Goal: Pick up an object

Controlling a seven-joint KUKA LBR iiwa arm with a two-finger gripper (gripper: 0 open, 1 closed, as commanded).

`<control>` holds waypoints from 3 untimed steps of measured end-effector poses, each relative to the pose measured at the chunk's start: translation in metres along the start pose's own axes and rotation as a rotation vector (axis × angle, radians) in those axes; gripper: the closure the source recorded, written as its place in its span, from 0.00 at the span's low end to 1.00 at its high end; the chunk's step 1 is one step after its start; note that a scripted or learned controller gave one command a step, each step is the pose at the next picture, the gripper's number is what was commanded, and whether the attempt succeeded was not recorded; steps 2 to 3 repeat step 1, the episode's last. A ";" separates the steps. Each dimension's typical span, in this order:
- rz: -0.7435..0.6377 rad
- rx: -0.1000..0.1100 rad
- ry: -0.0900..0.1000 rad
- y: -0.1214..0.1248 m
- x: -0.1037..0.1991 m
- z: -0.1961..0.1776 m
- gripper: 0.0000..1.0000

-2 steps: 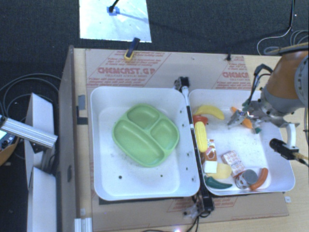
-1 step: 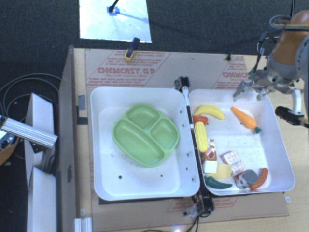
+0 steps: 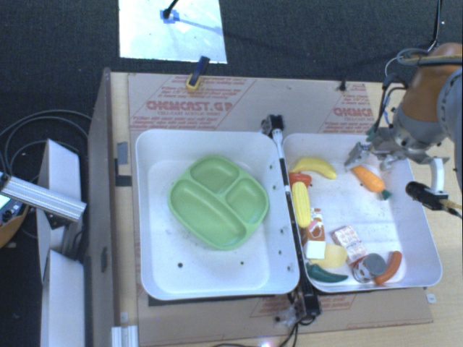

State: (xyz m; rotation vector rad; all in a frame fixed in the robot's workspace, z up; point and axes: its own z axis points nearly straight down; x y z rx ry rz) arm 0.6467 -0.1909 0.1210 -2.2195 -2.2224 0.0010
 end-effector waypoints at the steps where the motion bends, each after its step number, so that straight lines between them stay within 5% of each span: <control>1: 0.000 -0.001 0.000 -0.020 -0.001 0.032 0.00; 3: 0.000 -0.001 0.000 -0.020 -0.001 0.032 0.00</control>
